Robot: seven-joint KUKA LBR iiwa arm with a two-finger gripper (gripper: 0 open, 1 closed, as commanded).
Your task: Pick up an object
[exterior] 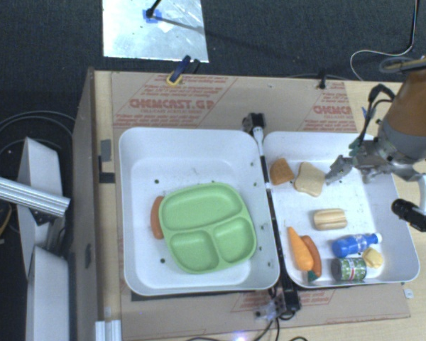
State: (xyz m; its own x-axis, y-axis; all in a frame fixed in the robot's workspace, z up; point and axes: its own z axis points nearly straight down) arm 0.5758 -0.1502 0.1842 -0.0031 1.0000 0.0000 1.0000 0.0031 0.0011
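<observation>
I see my tool (pixel 339 168) hovering at the top of the right bin (pixel 409 265), its tip pointing toward nine o'clock, just beside the pale toast slice (pixel 310 180). I cannot tell from this slanted view how the tool stands, and I see nothing gripped in it, so I judge the pick not yet made: approach looks done, while closing and lifting remain. The nearest candidate is that toast slice, with a browner bread piece (pixel 281 171) at its nine o'clock. Working outward toward six o'clock, I find a bun (pixel 329 219), then a blue bottle (pixel 355 244), a small yellow piece (pixel 373 257) touching it, a green can (pixel 350 269), and a carrot (pixel 299 251) lying against a red-orange sausage (pixel 312 253). In the left bin (pixel 138 162) a green divided plate (pixel 207 226) covers part of another sausage (pixel 156 217). The arm's bulk is cut off at the frame's three o'clock edge, and whether the tool touches the toast is unclear.
</observation>
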